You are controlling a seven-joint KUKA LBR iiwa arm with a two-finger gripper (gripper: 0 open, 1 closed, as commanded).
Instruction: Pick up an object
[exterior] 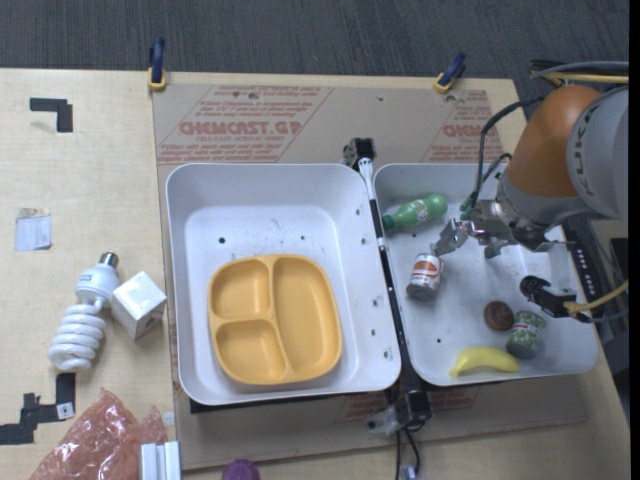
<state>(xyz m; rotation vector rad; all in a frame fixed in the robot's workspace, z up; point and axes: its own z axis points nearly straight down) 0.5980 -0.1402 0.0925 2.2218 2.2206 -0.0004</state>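
Banana (484, 360) at near edge of right bin (570, 363). Just behind: small green can (525, 334) and brown ball (499, 315), close together. Further in, red-and-white can (425, 275) tilted near the bin's left wall. Just beyond that can, gripper (455, 236), fingers spread, grasping nothing. Farthest back, green bottle (414, 211) on its side. Alongside in left bin (185, 268): yellow divided plate (275, 320). Out on bench: light bulb (82, 313) touching white box (139, 304).
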